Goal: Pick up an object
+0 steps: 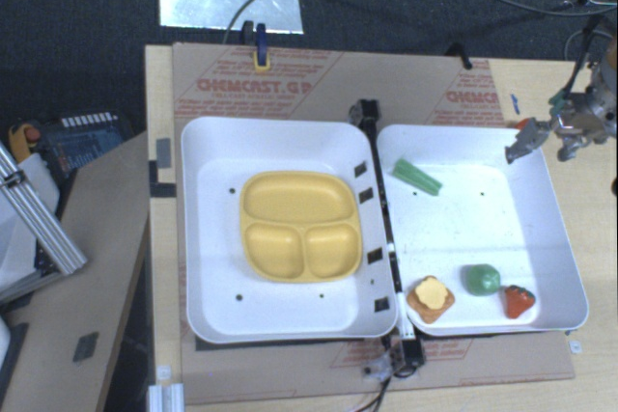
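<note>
Several small items lie in the right bin [541, 207]. A long green piece [417, 177] rests near its back left. Along the front sit a tan and yellow piece [431, 296], a round green item [481, 279] and a red strawberry-like item [519, 301]. My gripper [547, 142] hangs over the bin's back right corner, well apart from all of them. It is open and nothing sits between its fingers.
The left bin [208, 207] holds a yellow divided plate [297, 225]. A black divider with clips [379, 207] joins the two bins. A blue and yellow clamp [261, 46] sits at the board's back edge. Cables cross the dark floor behind.
</note>
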Motion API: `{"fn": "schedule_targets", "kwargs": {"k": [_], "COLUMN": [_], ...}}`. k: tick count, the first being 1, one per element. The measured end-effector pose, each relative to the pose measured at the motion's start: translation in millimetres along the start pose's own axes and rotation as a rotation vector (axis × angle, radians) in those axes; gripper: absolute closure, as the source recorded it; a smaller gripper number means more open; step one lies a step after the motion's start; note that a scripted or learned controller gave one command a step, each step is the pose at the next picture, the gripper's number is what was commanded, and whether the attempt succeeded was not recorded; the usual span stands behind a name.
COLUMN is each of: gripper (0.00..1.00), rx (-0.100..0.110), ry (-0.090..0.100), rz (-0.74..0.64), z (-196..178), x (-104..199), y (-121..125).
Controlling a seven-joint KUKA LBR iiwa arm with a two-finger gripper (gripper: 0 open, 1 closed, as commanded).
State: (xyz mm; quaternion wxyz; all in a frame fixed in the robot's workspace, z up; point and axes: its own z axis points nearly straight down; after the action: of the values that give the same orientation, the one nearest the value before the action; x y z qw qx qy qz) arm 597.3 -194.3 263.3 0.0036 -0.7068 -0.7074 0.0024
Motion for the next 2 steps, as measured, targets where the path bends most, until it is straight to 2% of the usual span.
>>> {"fn": "schedule_targets", "kwargs": {"k": [1,2], "gripper": [0.0,0.0], "rx": [-0.01,-0.008], "ry": [-0.002,-0.002], "rz": [-0.003,-0.005], "z": [-6.2,41.7], "x": [0.6,8.1], "y": [2.1,9.2]}}
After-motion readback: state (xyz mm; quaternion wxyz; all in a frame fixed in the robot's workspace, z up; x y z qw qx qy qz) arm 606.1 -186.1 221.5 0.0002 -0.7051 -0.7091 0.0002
